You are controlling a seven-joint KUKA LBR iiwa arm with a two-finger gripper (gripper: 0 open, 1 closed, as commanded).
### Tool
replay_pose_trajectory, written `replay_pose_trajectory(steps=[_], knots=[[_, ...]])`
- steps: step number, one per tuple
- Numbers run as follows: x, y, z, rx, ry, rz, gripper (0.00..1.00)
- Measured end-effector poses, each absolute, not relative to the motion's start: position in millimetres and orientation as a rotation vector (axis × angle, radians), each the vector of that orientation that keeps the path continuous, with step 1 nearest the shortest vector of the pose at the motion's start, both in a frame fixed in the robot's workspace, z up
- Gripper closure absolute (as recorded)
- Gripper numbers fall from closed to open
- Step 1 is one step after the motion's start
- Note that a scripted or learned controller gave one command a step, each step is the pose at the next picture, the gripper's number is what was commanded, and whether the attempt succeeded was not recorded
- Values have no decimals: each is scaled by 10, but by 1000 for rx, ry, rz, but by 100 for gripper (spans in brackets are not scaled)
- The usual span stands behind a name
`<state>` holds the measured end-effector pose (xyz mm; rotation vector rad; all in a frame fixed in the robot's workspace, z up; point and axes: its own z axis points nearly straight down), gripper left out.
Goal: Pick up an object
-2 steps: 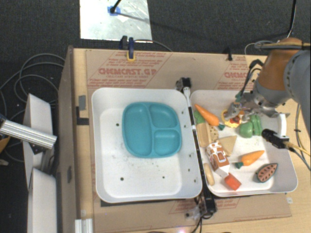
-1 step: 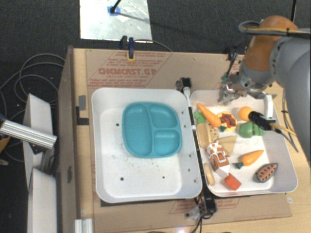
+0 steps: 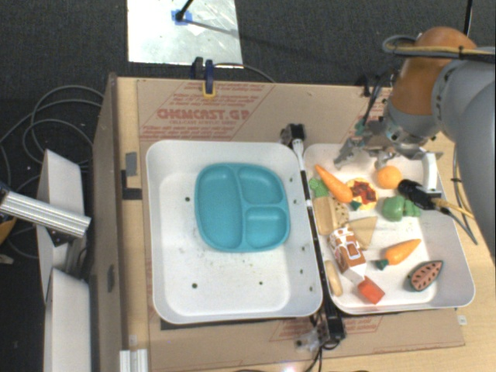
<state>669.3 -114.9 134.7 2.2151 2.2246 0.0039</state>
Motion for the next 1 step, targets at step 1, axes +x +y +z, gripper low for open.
replay_pose_trajectory(steps=[1], knots=[[6698,-1299,1886,2216,2219,7,0]])
